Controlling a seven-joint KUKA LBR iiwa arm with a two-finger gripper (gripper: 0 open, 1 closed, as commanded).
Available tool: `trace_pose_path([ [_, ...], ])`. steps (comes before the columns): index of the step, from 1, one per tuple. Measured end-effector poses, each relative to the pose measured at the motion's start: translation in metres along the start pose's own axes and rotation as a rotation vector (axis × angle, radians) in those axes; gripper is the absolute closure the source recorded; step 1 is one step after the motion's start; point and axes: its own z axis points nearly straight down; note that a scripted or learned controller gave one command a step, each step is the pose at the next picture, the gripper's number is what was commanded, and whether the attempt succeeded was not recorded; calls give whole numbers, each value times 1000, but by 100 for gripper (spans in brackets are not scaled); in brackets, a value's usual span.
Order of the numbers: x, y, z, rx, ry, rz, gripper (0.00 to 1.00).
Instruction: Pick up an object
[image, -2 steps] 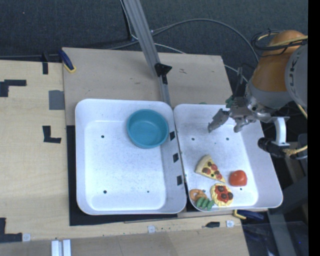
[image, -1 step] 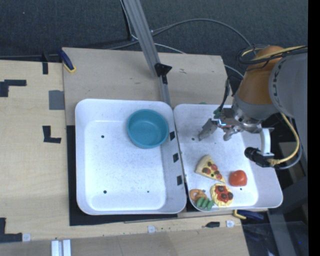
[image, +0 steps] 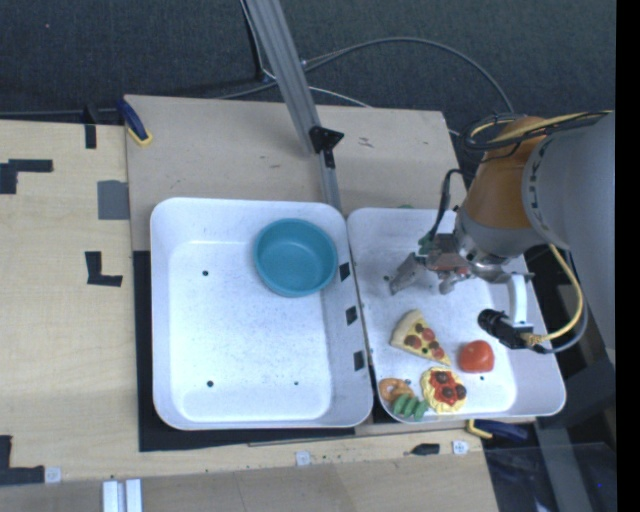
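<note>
— Currently, where is the target?
— Pizza slice (image: 418, 336) lies flat in the right bin (image: 535, 400), just below the gripper (image: 424, 279), whose fingers are spread, holding nothing.
— Handling?
— Judged light, rigid, thin toy; best pinched across its narrow width, not its flat face.

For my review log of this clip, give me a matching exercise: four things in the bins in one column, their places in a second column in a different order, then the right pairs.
Things:
1. blue bowl
2. pizza slice
3. red tomato
4. gripper

Places:
A. right bin, near its front right corner
B. left bin, by its far right corner
C. over the right bin's far half, above the toys
D. right bin, middle, just left of the red piece

Pairs: 1-B, 2-D, 3-A, 4-C
</note>
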Motion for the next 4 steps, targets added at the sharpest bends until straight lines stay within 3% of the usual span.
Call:
trace_pose_path([
  [1,1,1,-12,-4,0,-1,100],
  [2,0,-3,-74,-9,-1,-1,100],
  [3,0,-3,-91,-6,0,0,100],
  [4,51,-2,-106,-6,1,-5,100],
])
